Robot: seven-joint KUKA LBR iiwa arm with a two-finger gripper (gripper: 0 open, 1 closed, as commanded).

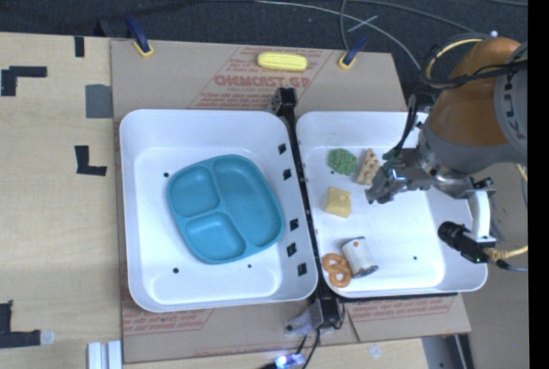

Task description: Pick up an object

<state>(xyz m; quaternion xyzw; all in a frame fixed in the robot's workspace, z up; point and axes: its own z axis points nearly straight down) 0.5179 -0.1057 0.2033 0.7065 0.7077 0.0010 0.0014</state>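
Note:
The right bin (429,269) holds a green broccoli-like piece (342,160), a tan cracker-like piece (367,165), a yellow cheese-like block (339,202), a small white can (357,256) and a pretzel (335,269). My gripper (383,185) hangs over the right bin, just right of the tan piece and right of the yellow block. The arm's wrist (467,131) covers the bin's right side.
The left bin (141,187) holds a blue divided plate (225,207). A yellow corn cob (281,62) lies on the cardboard behind the bins. Black clips run along the divider (296,178) between the bins. Cables loop above the arm.

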